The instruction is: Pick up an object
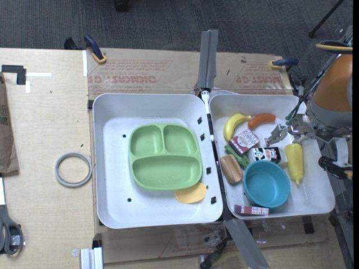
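- two-finger metal gripper point(276, 135) over right white bin point(320, 203), fingers look slightly spread, nothing between them
- round blue plastic bowl point(266, 184) at its 6 o'clock
- yellow plastic corn cob point(294, 162) at 4 o'clock

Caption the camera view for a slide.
Tool hovers over right bin of toy food; green divided plate sits in left bin.

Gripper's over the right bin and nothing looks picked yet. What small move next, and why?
Probably a short, straight descent. The gripper hangs above the right bin with nothing visible between its fingers, just over the small black-and-white carton, with the corn cob beside it on the arm's side. The blue bowl crowds the carton, so keep it vertical.
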Available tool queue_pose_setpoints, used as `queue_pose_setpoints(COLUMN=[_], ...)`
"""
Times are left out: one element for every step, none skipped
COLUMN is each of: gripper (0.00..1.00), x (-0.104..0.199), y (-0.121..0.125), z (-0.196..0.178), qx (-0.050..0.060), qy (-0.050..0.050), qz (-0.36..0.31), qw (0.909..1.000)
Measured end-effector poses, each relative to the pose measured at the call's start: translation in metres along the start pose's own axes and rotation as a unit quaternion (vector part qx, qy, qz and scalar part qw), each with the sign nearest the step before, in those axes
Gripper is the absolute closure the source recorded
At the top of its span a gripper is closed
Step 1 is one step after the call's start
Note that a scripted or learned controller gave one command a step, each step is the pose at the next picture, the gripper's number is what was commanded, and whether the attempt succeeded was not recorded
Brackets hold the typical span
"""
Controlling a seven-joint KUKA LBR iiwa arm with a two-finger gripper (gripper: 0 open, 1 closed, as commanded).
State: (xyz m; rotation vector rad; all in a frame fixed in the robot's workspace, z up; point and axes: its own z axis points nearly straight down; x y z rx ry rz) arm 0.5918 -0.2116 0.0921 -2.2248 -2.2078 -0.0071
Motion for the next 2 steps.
queue_pose_setpoints(gripper=[0.00, 0.00], x=[0.011, -0.007], y=[-0.065, -0.053], z=[0.001, -0.027], qx=[0.000, -0.001], qy=[-0.004, -0.003], qz=[-0.039, -0.048], qw=[0.9992, 0.9988])
